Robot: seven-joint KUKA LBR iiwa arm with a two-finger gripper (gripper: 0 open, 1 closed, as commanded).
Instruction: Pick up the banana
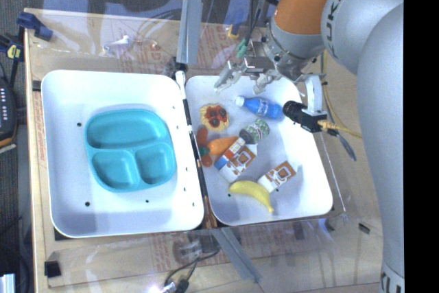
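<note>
The yellow banana (252, 194) lies near the front edge of the right bin (312, 206), just left of a small brown and white carton (279, 176). My gripper (244, 79) hangs over the back of that bin, well behind the banana, its two fingers spread apart with nothing between them. The grey arm with its orange band comes in from the upper right.
The right bin also holds a blue bottle (261, 106), a pizza-like toy (215, 116), a carrot (221, 145), a second carton (236, 158) and a small can (256, 130). The left bin (62, 99) holds a blue divided tray (130, 149).
</note>
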